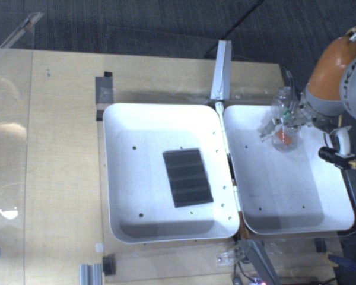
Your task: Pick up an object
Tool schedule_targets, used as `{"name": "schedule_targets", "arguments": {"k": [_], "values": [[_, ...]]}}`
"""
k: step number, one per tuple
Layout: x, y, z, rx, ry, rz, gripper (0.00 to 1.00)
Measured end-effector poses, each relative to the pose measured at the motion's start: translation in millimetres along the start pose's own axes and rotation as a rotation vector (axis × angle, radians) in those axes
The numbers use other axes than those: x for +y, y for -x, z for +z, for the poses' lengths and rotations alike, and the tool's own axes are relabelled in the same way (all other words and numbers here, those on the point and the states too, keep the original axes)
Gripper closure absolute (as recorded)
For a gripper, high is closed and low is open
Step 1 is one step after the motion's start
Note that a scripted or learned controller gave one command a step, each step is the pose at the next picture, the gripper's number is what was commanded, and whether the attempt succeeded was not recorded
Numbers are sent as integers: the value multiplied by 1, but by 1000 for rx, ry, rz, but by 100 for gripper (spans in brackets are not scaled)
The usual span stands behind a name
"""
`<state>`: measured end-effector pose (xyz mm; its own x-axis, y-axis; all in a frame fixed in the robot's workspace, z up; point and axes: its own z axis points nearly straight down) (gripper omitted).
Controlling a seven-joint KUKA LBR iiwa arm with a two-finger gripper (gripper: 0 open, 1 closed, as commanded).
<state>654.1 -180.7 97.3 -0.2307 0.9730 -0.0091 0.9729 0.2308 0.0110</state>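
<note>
A dark ribbed rectangular pad lies flat in the middle of the left bin, turned slightly off square. My gripper hangs over the far part of the right bin, reaching in from the right under the orange band. A small red-orange thing shows right at the gripper's tip, low over the bin floor. Whether it is held or just lying beneath the tip is not clear.
A grey metal post stands at the back where the two bins meet. A black cable clip sticks out from the arm over the right bin's right rim. The wooden bench spreads to the left.
</note>
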Motion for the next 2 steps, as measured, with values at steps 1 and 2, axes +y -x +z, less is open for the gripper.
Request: {"name": "schedule_targets", "arguments": {"k": [1,2], "values": [[2,0,-12,-2,4,-3,100],[13,-47,-76,8,-6,43,100]]}}
